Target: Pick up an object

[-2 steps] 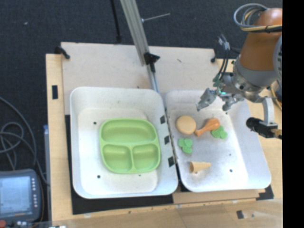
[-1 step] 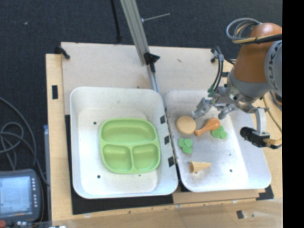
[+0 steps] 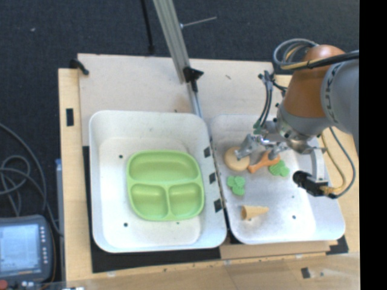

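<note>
— Green divided plate (image 3: pixel 164 183) fills the left bin; the right bin (image 3: pixel 314 219) holds small food pieces.
— And the tool (image 3: pixel 249 150)?
— Low beside the tan round piece (image 3: pixel 235 160); its spread I cannot tell. It may shove it aside.

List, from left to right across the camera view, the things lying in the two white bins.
Green divided plate → tan round piece and green leafy piece, about level → cone-shaped piece → orange carrot-like piece → second green piece.
</note>
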Controlling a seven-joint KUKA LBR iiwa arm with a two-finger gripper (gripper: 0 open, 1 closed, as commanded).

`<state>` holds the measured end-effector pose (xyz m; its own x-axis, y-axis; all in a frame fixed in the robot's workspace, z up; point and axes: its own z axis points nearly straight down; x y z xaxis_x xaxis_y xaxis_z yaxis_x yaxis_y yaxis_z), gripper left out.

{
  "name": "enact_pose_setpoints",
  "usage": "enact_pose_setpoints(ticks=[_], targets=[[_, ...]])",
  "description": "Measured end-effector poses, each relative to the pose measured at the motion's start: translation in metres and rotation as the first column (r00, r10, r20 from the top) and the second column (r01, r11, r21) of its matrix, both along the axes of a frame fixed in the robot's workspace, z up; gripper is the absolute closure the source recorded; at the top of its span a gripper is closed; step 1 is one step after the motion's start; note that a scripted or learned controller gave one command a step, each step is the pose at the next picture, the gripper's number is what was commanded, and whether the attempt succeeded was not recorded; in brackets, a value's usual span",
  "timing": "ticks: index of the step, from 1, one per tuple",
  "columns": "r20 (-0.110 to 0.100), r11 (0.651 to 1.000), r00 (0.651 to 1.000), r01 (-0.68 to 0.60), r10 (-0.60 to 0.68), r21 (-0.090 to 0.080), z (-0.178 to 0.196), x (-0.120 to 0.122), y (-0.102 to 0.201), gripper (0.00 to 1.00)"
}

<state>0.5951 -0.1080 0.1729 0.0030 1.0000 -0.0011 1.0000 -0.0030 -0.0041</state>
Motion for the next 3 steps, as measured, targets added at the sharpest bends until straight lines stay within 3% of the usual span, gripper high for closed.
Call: enact_pose_setpoints(ticks=[1, 2, 3], targets=[[0.0, 1.0, 1.0, -0.001, 0.001, 0.0, -0.043, 0.002, -0.004, 0.0], [0.008, 1.0, 1.0, 0.005, -0.005, 0.0, -0.029, 0.004, -0.005, 1.0], [0.01, 1.0, 1.0, 0.001, -0.001, 0.0, 0.016, 0.001, -0.01, 1.0]])
